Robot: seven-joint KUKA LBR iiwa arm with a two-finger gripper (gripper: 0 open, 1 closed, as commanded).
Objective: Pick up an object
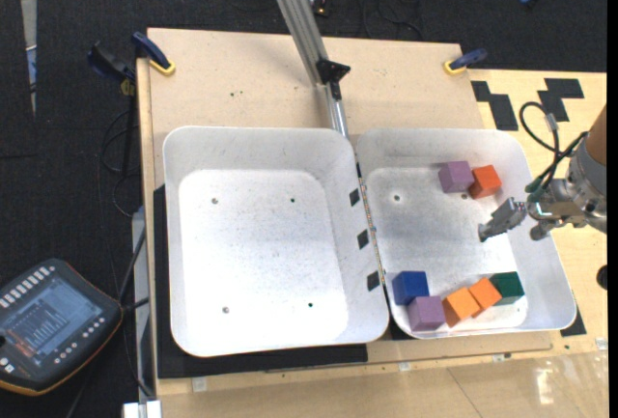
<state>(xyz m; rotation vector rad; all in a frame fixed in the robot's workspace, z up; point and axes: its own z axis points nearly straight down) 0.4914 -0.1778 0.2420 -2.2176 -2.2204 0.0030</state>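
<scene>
Camera view sets the end effector over the right bin, fingers' spread impossible to tell; purple cube touches orange cube near the far wall.

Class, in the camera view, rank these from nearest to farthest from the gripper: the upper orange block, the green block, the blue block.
1. Upper orange block, just up-left of the gripper.
2. Green block, lower right corner of the bin.
3. Blue block, lower left.
</scene>
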